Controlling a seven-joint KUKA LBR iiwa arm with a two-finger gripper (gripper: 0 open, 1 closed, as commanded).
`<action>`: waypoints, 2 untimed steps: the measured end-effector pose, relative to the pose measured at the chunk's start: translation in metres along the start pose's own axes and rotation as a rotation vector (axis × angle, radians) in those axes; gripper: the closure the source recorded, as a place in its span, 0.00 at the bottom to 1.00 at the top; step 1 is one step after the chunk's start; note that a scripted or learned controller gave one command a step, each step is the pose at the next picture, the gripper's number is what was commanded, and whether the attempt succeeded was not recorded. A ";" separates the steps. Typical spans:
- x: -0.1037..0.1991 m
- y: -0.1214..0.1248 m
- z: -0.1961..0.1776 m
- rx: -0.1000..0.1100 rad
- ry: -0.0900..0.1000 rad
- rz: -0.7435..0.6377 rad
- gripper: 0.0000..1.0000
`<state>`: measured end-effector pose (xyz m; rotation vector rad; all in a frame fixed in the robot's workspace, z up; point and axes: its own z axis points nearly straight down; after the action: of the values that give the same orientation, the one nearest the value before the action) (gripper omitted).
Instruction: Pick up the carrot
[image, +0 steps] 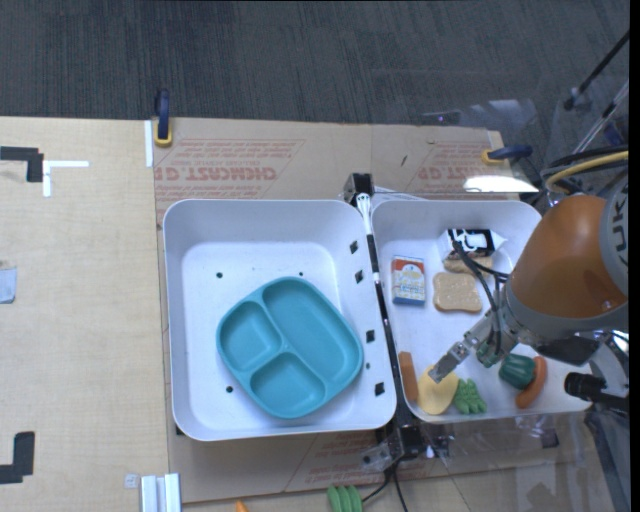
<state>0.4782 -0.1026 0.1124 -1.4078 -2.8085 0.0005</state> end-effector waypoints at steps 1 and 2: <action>0.003 0.002 0.021 0.001 0.003 0.113 0.00; 0.002 0.003 0.012 -0.003 0.000 0.120 1.00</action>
<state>0.4799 -0.0992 0.1006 -1.5741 -2.7204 -0.0036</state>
